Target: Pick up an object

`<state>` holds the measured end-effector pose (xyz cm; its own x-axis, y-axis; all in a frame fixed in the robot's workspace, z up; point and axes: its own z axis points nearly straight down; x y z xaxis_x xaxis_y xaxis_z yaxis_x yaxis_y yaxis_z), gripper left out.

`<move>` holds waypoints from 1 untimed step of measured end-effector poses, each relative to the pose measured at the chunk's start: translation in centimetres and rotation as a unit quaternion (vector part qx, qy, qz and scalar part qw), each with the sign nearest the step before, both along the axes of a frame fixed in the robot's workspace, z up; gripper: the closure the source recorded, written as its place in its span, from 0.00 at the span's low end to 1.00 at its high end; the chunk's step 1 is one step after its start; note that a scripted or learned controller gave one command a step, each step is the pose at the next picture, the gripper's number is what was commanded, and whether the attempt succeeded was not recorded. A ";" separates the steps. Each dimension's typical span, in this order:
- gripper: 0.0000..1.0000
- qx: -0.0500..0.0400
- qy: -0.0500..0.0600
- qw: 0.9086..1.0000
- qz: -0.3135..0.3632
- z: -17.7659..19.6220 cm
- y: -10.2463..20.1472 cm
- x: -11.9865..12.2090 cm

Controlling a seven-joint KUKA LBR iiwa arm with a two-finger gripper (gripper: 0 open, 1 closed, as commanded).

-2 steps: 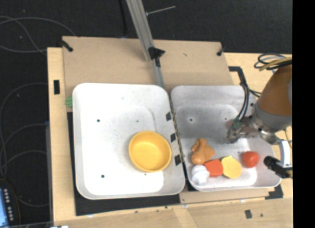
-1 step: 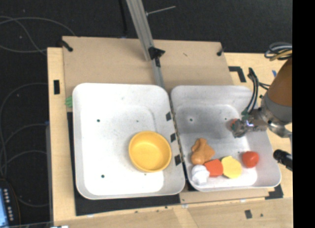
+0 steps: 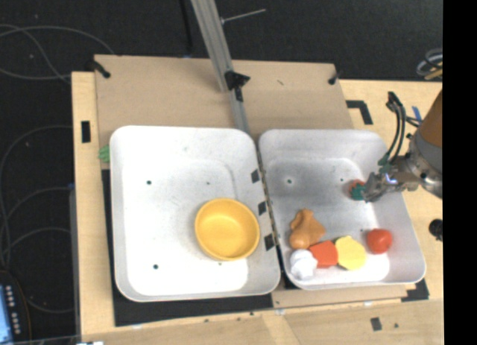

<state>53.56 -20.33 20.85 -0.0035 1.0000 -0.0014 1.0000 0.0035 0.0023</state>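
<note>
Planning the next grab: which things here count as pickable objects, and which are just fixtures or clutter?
Pickable:
- yellow bowl, left bin
- tan figure, right bin
- white piece
- orange block
- yellow piece
- red ball

Not part of it:
- metal pole
- cables

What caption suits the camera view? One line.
Gripper low in the right bin; yellow bowl in the left.

Two bins sat side by side on the bench [image 3: 171, 97], edges touching. Left bin [image 3: 149, 165] held a bowl [image 3: 226, 229] toward its near right. Right bin [image 3: 328, 150] held a row along its near edge: ball [image 3: 302, 263], block [image 3: 324, 253], lump [image 3: 351, 253], sphere [image 3: 379, 241]. A figure [image 3: 305, 227] lay just behind the ball. The gripper [image 3: 365, 189] hung over the right bin's right side.
</note>
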 end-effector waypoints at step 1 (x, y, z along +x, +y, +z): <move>1.00 0.000 -0.002 1.000 0.000 4.1 -0.1 0.2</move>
